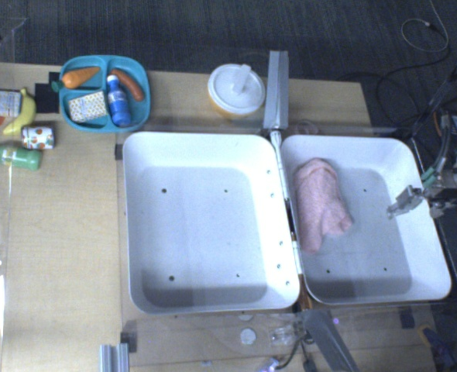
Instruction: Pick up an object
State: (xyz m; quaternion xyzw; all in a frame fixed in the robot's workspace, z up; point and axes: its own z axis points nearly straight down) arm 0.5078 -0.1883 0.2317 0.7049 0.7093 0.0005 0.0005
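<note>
A pink folded cloth (321, 201) lies in the right bin (383, 285), against its left wall and pointing lengthwise away from the camera. My gripper (405, 200) pokes in over the right rim of that bin, low and small in the view, with most of the arm beyond the right edge. It sits roughly a hand's width to the right of the cloth and is not touching it. Nothing shows in its grasp.
The left bin (201, 285) lies beside the right one, with a metal post (275, 91) behind the seam. A white lidded cup (236, 90) stands behind the bins. At far left are a blue divided plate (135, 76) with toy food, a banana (23, 113), a can (38, 137) and a green bottle (12, 156).
</note>
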